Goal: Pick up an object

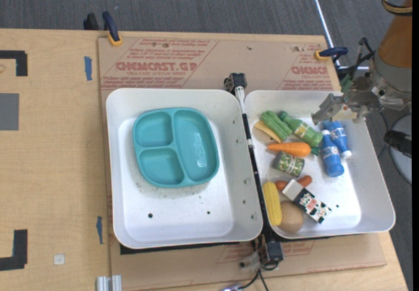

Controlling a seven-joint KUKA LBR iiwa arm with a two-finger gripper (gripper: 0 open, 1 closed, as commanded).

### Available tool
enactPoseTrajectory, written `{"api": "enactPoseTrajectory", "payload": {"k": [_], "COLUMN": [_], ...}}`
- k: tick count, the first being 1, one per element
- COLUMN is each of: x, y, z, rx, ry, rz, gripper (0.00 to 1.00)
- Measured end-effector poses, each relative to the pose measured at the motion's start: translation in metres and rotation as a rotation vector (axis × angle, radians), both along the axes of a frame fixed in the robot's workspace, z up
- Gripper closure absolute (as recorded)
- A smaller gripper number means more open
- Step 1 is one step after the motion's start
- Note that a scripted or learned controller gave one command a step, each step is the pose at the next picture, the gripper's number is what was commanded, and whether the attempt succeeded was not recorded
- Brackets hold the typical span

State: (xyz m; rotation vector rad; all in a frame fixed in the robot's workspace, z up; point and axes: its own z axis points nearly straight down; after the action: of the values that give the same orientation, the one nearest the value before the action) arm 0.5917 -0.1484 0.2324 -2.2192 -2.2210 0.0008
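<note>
Open floor along right bin (366,217) near and right edges; toys crowded centre-left: blue bottle (332,149), carrot (291,149), corn (272,201). Left bin (124,217) blocked centrally by teal plate (175,147), margins free.

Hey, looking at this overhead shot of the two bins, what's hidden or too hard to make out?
- Gripper, camera view: small and blurred, so the finger state is unreadable.
- Arm: cut off by the right edge.
- Potato: partly covered by the black-and-white box.
- Can: label too small to read.
</note>
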Motion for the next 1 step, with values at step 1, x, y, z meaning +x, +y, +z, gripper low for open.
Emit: {"api": "enactPoseTrajectory", "payload": {"k": [1], "x": [-0.0243], "y": [0.0507], "z": [-0.1103], "rx": [-0.002], "ry": [-0.012], "rz": [-0.122], "gripper": [0.0]}}
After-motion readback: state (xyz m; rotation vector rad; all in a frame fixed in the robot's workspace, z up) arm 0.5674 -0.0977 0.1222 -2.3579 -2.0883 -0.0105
